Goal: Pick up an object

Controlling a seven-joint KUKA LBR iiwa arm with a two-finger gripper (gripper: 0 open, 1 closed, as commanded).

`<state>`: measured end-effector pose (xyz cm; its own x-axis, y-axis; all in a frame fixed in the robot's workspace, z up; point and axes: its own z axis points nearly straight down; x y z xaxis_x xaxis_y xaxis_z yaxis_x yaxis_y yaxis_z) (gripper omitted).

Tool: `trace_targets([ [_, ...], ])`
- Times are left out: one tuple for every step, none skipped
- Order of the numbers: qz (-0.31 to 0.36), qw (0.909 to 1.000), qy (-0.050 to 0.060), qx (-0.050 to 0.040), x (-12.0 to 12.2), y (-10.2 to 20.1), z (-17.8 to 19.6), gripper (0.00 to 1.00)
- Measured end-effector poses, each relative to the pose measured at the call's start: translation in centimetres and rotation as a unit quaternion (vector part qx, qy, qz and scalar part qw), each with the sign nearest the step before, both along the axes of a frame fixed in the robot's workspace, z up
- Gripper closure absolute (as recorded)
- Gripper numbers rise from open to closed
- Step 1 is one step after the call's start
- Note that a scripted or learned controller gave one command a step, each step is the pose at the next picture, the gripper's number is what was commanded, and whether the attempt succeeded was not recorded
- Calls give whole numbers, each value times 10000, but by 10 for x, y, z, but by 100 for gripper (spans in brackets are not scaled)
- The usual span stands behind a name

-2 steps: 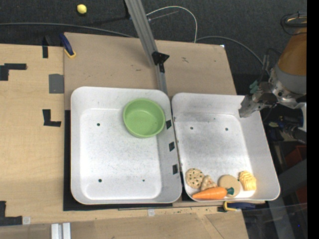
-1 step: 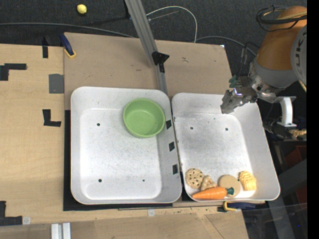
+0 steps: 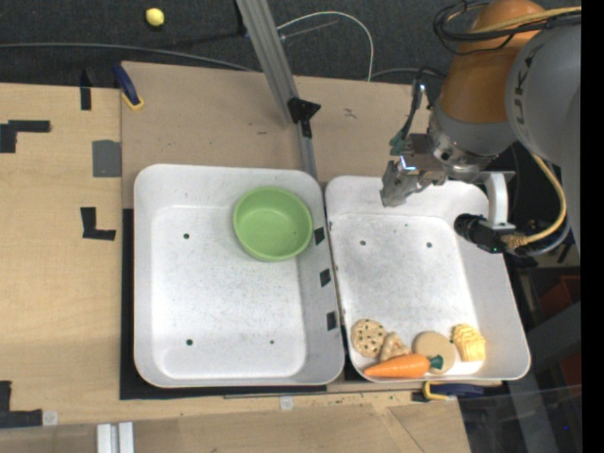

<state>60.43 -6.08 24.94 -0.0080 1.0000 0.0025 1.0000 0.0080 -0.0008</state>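
One end effector [image 3: 394, 192] above right bin [image 3: 491, 352] far edge; finger state unreadable, tips blurred.

A pale tan table [image 3: 208, 130] fills most of the view, its surface matte and lightly scuffed. Short strips of black tape [image 3: 94, 225] lie on its left part, beside a small grey patch [image 3: 107, 158]. A blue and yellow clamp [image 3: 129, 88] sits at the seam between two table boards. Beyond the far edge lies a dark, carpet-like floor [image 3: 75, 8], on which rests a small yellow ball [image 3: 155, 16]. A grey metal pole [image 3: 269, 50] slants in from the top, ending in a black bracket. Thin cables [image 3: 321, 26], possibly white, curl over the floor. Light is even and soft.
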Motion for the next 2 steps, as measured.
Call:
trace_targets([
  [-10,10000,11,-8,9,49,-17,100],
  [-9,10000,5,-8,24,100,-29,100],
])
